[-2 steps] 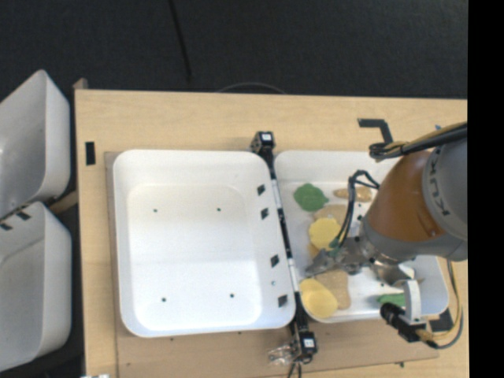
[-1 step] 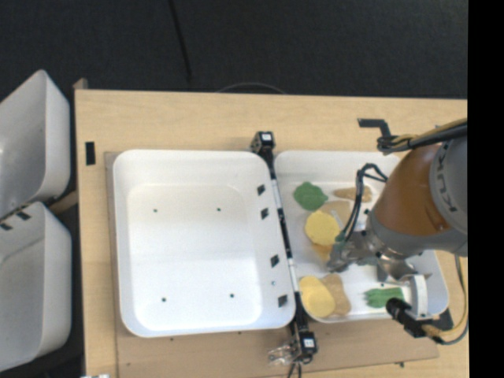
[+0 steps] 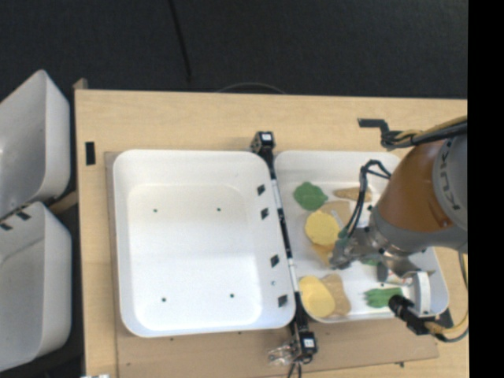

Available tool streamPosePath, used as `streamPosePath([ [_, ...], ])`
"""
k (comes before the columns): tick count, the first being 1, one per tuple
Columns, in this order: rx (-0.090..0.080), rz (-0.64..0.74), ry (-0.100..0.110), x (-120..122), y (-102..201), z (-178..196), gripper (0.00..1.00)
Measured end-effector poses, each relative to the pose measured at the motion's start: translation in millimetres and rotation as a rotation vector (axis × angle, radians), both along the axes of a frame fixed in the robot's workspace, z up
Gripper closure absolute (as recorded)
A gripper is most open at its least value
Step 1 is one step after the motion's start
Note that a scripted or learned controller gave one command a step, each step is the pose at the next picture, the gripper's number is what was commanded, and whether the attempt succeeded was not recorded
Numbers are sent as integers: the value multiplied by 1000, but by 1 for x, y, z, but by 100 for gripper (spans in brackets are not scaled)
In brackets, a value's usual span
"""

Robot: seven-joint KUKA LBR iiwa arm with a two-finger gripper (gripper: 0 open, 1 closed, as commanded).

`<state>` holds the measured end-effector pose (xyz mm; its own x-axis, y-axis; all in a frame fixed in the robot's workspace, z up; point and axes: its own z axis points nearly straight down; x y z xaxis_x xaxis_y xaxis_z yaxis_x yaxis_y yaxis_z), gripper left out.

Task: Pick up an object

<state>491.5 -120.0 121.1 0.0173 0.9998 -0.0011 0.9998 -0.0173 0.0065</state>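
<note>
The right bin [image 3: 315, 166] holds several small objects. A green leafy piece [image 3: 310, 195] lies near its back left. A round yellow piece [image 3: 321, 228] sits in the middle, over an orange bit. Another yellow piece [image 3: 316, 295] rests on a tan slab [image 3: 339, 296] at the front left. A green piece [image 3: 383, 296] lies at the front right, and a tan piece [image 3: 347, 194] near the back. My gripper [image 3: 344, 254] hangs low in the bin, just right of the round yellow piece, its tips hidden by the wrist.
The left bin [image 3: 197, 242] stands beside the right one, with a black-clipped divider [image 3: 277, 227] between them. The arm's orange band [image 3: 417, 187] covers the right bin's right part. Cables [image 3: 425, 325] trail at the front right corner. White housings [image 3: 27, 211] stand at the far left.
</note>
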Motion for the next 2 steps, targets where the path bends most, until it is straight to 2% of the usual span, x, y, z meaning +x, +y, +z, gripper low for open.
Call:
streamPosePath([
  [1, 0, -6, -1, 0, 0, 0, 0],
  [2, -1, -10, -4, 1, -1, 10, 100],
])
